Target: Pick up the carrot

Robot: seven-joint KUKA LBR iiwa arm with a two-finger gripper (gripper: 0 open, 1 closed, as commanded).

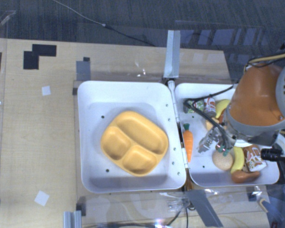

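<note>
carrot: small orange carrot w/ green top [188,144] lies lengthwise along right white bin [270,178]'s left wall, untouched.
gripper: metal two-finger gripper [212,142] hangs just right of carrot; fingers spread, empty, prob. lining up.
tray: yellow divided plastic tray [134,142] sits in left white bin [92,99], apart.

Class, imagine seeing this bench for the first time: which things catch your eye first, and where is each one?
The yellow divided plate stands out first, alone in the left bin. Next comes the arm's big orange band over the right bin, where the small carrot lies by the left wall, just left of the gripper.
</note>
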